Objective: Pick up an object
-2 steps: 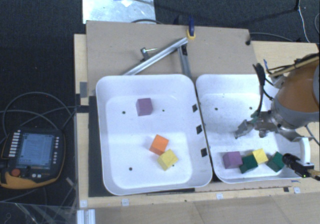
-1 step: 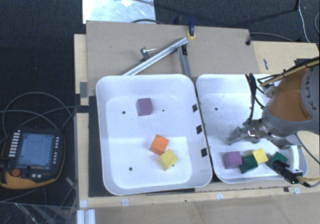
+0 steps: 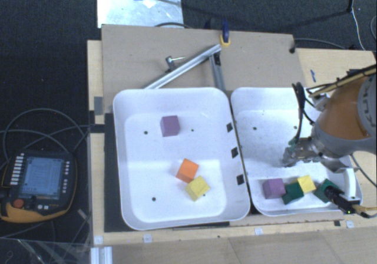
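My gripper (image 3: 294, 154) hangs low inside the right bin (image 3: 259, 109), just above a row of blocks at the bin's front edge. That row holds a purple cube (image 3: 273, 187), a dark green block (image 3: 293, 193), a yellow cube (image 3: 306, 184) and another green block (image 3: 326, 188). The gripper sits a little behind the dark green block and the yellow cube, apart from both. In the left bin (image 3: 135, 109) lie a purple cube (image 3: 169, 125), an orange cube (image 3: 187, 170) and a yellow cube (image 3: 197, 187) touching it.
The grey arm with its orange band (image 3: 344, 120) covers the right bin's right side. A metal bar (image 3: 185, 65) lies slanted on the cardboard behind the bins. A teach pendant (image 3: 36, 183) rests on the floor at the left.
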`<state>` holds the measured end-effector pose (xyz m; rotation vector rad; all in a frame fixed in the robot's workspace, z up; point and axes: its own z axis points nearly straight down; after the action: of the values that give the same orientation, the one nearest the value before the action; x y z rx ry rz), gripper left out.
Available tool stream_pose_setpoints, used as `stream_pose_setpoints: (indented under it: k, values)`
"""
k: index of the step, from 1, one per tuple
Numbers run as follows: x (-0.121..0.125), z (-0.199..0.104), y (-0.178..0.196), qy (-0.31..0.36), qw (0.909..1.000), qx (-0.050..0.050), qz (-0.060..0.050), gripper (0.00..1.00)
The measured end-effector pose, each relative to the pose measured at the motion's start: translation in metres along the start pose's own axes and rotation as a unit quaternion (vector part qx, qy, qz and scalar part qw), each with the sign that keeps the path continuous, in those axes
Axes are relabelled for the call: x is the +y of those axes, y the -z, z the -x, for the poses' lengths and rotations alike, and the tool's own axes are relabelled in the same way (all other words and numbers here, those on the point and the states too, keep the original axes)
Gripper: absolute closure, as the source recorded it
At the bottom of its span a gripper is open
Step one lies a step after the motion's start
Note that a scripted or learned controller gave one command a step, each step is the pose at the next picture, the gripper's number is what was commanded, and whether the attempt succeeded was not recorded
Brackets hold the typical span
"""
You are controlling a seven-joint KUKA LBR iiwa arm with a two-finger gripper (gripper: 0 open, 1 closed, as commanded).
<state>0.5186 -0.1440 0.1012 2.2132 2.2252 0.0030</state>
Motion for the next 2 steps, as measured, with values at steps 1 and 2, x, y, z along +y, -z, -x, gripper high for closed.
stream_pose_setpoints:
  k: [1, 2]
  values:
    - [0.001, -0.001, 0.064, 0.000, 1.0000, -0.001, 0.002, 1.00]
    - [0.006, 0.010, 0.119, 0.000, 1.0000, -0.001, 0.002, 1.00]
